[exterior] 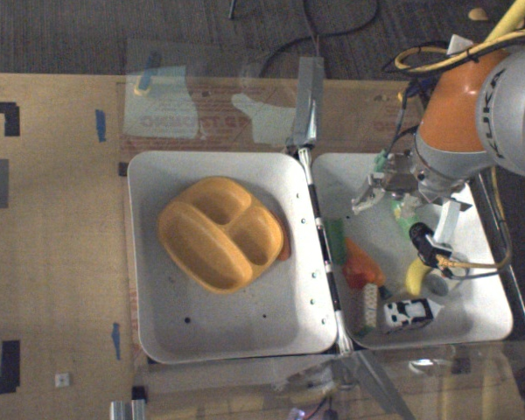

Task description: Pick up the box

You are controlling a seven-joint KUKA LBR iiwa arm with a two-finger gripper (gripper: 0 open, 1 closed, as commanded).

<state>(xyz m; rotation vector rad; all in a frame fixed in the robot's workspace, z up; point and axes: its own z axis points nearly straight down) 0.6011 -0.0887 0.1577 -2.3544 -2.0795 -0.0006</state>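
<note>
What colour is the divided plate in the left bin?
Yellow-orange, plain; the divided plate shows clearly in the camera view.

bench: wood top | left bin and right bin side by side, touching | blue tape near far-left edge

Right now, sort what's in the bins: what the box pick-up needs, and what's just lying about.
Job:
black-and-white box, right bin
gripper, above that bin

Lying about:
yellow divided tray, left bin
orange carrot-shaped toy
green item
banana
</note>
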